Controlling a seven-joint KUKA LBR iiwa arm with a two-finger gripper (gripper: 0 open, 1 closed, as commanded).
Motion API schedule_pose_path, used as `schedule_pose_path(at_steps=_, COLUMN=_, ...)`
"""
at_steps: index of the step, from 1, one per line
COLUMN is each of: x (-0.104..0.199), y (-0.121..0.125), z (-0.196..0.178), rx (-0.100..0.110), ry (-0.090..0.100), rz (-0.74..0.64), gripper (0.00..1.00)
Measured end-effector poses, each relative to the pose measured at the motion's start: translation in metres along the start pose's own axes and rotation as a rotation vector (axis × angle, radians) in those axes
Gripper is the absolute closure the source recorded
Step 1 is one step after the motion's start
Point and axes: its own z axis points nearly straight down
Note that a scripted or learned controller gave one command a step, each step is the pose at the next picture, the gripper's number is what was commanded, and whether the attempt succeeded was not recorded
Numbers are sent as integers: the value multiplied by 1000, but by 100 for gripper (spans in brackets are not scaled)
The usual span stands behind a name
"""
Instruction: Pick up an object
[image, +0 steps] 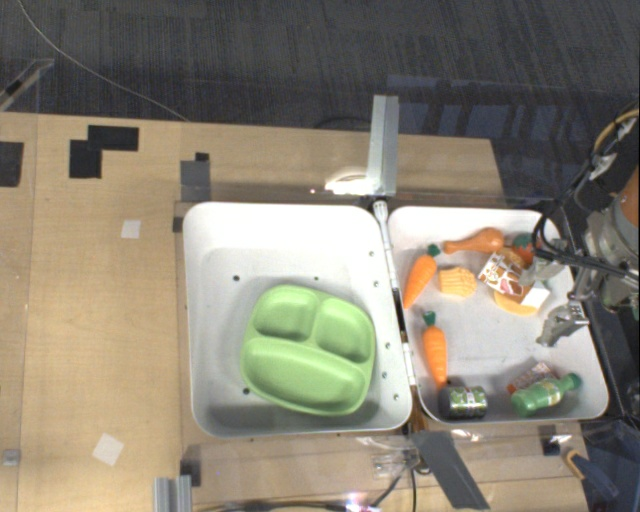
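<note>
Lowest in the frame, a green bottle (545, 392) and dark can (465, 401) lie in the right bin (500, 345). At its right edge the end effector (562, 326) hangs empty, fingers slightly apart. Descend straight over the bottle, clear of the wall.

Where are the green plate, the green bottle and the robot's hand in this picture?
Green plate (310, 350): camera view, on the ridge between its compartments.
Green bottle (540, 396): camera view, on the middle of its body.
Hand (556, 328): camera view, at its fingertips above the right bin.
</note>
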Motion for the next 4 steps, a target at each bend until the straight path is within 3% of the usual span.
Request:
schedule_pose_path(at_steps=1, x=3, y=-7, z=165, rx=1, ry=-4, rz=-140, gripper=0)
schedule_pose_path(at_steps=2, x=0, y=31, z=172, rx=4, ry=-11, rz=-206, gripper=0)
schedule_pose_path(at_steps=3, x=-6, y=33, z=157, rx=7, ry=-31, rz=-212, gripper=100)
schedule_pose_path(at_steps=4, x=-6, y=33, z=158, rx=7, ry=-30, rz=-212, gripper=0)
